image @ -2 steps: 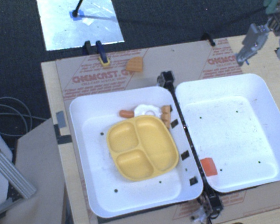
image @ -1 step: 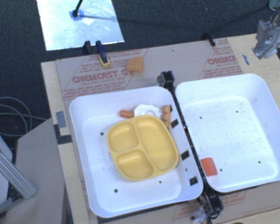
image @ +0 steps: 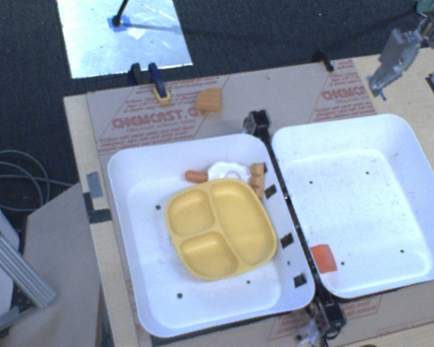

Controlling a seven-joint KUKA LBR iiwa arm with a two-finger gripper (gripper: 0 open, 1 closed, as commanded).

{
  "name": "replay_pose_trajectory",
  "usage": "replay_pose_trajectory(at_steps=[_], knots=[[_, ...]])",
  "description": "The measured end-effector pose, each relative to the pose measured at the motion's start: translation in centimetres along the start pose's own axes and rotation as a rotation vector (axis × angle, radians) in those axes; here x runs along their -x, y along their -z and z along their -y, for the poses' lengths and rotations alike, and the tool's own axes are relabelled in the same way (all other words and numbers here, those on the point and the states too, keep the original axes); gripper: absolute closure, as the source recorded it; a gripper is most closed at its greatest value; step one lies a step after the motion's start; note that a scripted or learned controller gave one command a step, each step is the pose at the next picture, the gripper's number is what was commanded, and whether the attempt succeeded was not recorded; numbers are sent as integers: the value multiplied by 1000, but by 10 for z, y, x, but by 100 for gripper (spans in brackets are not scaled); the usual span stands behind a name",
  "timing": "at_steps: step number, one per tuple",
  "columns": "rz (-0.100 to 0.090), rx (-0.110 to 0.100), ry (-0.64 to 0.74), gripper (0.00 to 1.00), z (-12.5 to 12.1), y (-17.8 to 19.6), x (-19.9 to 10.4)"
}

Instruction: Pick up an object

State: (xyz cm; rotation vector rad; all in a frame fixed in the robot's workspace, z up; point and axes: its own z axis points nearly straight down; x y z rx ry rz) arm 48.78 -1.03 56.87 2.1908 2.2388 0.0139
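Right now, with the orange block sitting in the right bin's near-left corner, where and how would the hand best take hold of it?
Grip the orange block across its two free sides, coming straight down from above. It lies flat and low on the floor of the right bin, close against the left wall, so a side approach would likely hit that wall. Turning the hand so one finger drops on the block's far side and one on its near side should avoid it.

yellow divided plate [image: 220,230] in left bin [image: 143,248]; gripper [image: 418,62] above right bin [image: 417,175] far corner.
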Motion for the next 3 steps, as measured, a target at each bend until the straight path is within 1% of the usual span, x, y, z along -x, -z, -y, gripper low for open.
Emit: replay_pose_trajectory(at_steps=[1,2,3], knots=[[5,-12,-35,0,8,-35,205],[2,-9,-18,0,6,-33,196],[2,-9,-18,0,6,-33,196]])
